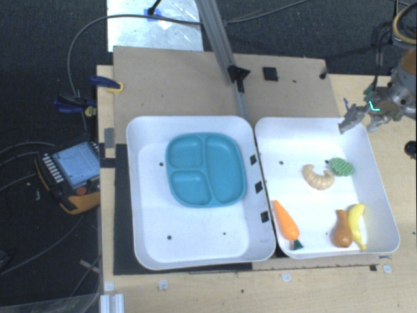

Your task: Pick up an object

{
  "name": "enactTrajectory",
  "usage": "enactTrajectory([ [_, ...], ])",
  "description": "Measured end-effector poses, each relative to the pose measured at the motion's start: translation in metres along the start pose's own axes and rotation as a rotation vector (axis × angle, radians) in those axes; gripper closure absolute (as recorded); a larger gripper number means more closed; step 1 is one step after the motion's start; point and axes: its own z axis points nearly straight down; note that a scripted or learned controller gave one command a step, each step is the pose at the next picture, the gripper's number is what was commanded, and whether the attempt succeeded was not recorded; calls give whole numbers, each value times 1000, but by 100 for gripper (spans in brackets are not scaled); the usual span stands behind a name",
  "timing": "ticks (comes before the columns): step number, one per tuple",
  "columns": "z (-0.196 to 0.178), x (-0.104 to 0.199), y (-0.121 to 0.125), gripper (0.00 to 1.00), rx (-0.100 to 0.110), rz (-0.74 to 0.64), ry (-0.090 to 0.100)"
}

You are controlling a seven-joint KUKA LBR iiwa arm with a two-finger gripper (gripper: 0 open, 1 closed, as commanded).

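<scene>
The right bin (293, 139) holds a beige croissant-shaped toy (317, 177), a green leafy toy (341, 167), an orange carrot (285, 221), a brown toy (341, 230) and a yellow banana (357, 223). My gripper (360, 120) hangs over the bin's far right corner, apart from all of them. Its fingers are spread and nothing sits between them.
The left bin (150, 175) carries a blue divided plate (205, 169). A grey pole (218, 31) slants across the back of the bench. Cables, clamps and a handheld unit (70, 171) lie off the bench at left.
</scene>
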Motion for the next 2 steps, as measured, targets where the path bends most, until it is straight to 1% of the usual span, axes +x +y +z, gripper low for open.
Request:
enactTrajectory([
  [1,-1,0,0,0,-2,0,0],
  [2,52,-3,-9,0,2,3,0],
])
